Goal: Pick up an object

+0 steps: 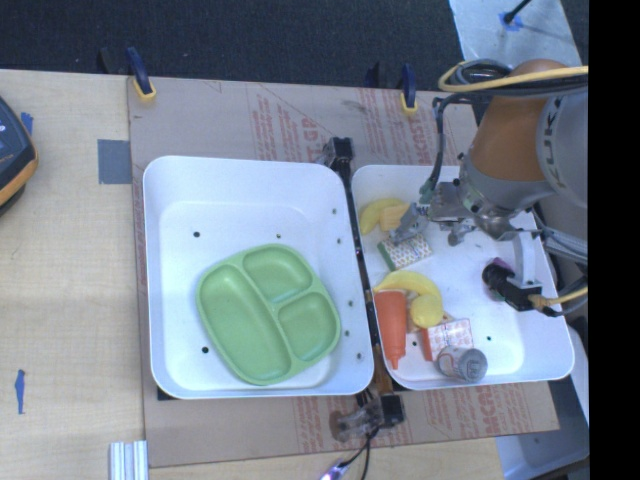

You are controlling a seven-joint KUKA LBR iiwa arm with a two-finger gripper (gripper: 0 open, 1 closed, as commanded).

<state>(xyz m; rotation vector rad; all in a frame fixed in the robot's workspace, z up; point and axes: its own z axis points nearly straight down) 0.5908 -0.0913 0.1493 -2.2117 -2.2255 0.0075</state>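
Arm (515, 143) reaches in over the right bin (495, 330). The gripper (408, 230) sits low at the bin's far-left part, directly above a small speckled packet (407, 254) and just beside a yellow piece (382, 213) lying against the left wall.

Gripper state: cannot tell how far open it is, as the wrist body hides the view. Nothing visibly held.

Contents, right bin:
- speckled packet, flat on the bin floor, under the gripper tip
- banana (418, 290), near the packet, on the near side
- orange carrot (392, 328), lying along the left wall, touching the banana's end
- red-and-white packet (445, 336) and a grey can (466, 365), close together at the near edge

Left bin (200, 200) holds a green divided plate (268, 313), well apart from the gripper. Both bins rest on the counter (70, 268).

Progress, as a judgement: early – approach made, grasp not confirmed. Every item lies on the bin floor and none is lifted. Likeliest target is the speckled packet or the yellow piece; which one cannot be settled from this angle. Left to do: close on one item, lift it clear of the bin floor.
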